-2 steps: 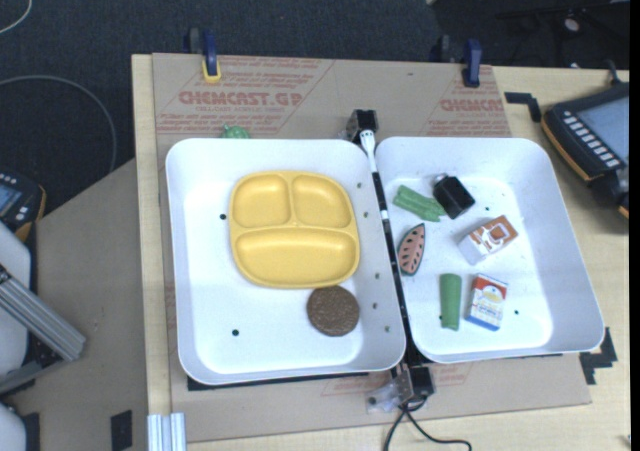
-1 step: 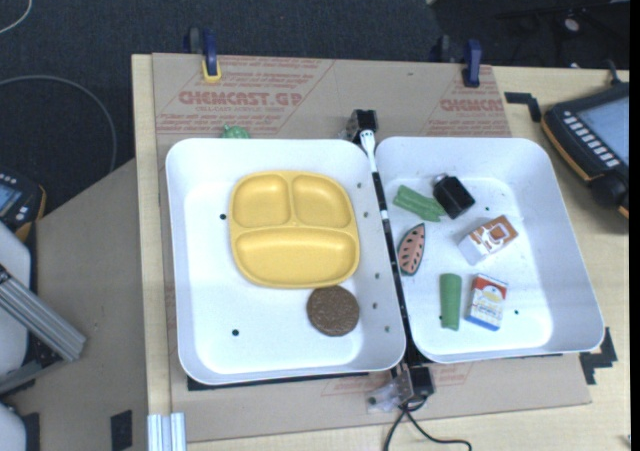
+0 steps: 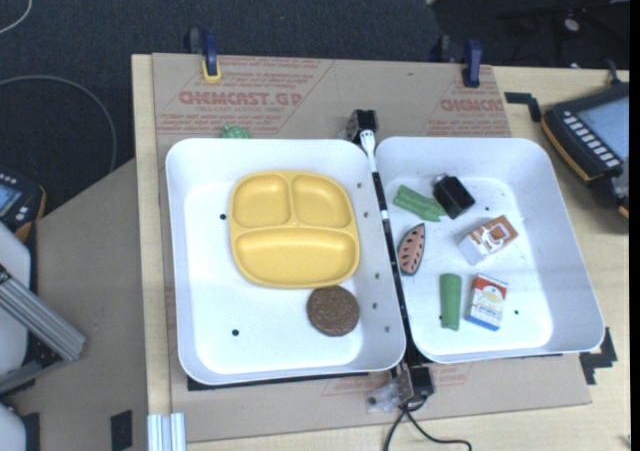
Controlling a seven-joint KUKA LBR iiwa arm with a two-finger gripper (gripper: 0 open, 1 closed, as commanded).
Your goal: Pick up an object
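White bins sit side by side on the desk (image 3: 150,239), and no arm has reached in from the right, so I cannot tell how the jaws stand. The step in hand, as I judge it, is choosing a target and coming down cleanly on it.

Nearest in the right bin (image 3: 570,239) lie a small red and white box (image 3: 487,301) and, just left of it, a green stick (image 3: 450,300); both stand clear enough for a straight descent. Nearest in the left bin (image 3: 190,239) a brown disc (image 3: 333,310) touches the yellow divided plate (image 3: 294,227), and looks too flat to pinch easily.

Farther back, the watermelon slice (image 3: 411,249), orange and white box (image 3: 488,237), green piece (image 3: 418,204) and black block (image 3: 452,195) crowd together, so closing across a narrow side matters there.
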